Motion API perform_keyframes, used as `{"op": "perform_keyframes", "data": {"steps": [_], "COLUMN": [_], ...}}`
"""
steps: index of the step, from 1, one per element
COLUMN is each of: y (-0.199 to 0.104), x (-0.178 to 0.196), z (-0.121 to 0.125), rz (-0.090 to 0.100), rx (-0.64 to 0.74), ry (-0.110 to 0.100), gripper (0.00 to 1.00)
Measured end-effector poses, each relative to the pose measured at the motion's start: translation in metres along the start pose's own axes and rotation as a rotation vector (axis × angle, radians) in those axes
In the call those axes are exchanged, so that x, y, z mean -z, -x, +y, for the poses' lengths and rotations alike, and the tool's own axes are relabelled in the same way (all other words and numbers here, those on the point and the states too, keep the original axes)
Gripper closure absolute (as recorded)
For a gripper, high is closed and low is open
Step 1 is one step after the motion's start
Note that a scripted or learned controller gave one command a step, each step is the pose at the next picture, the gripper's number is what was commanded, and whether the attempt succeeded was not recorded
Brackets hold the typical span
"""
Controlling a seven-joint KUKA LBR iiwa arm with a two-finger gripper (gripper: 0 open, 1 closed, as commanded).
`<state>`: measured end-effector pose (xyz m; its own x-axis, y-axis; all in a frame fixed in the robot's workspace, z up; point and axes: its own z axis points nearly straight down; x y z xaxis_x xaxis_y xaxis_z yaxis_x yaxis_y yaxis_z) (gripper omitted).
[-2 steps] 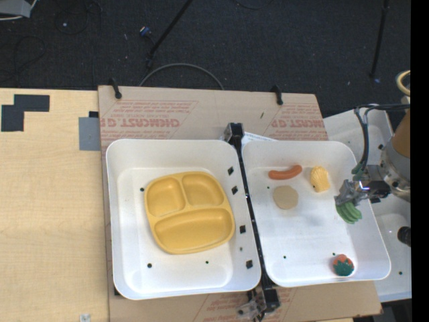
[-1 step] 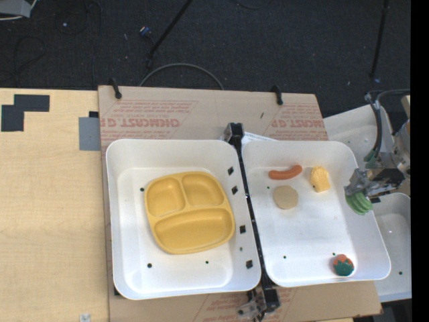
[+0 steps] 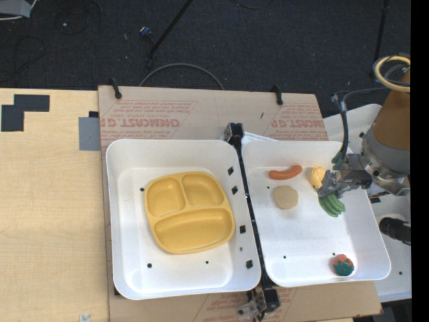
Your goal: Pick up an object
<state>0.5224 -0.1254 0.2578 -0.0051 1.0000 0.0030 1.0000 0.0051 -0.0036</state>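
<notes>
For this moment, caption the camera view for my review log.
Tool low over green toy in right bin; yellow divided plate in left bin.

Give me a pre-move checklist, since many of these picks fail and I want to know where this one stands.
1. Gripper inside the right bin: ok.
2. Gripper over a target, the green object: ok.
3. Finger opening: cannot tell.
4. Object held between the fingers: cannot tell.
5. Neighbours apart from the target: yellow object close by, not ok; tan disc apart, ok.
6. Yellow tray lying flat in the left bin: ok.
</notes>
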Motion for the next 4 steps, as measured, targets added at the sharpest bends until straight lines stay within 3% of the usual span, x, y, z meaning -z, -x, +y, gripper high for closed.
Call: {"op": "perform_keyframes", "data": {"steps": [2,4], "y": [-0.114,-0.201], "x": [-0.028,-0.024], "z": [0.024,0.047], "rz": [-0.001,-0.002], "rx": [0.000,-0.001], "ry": [-0.002,0.001], "gripper": [1.00,1.00]}}
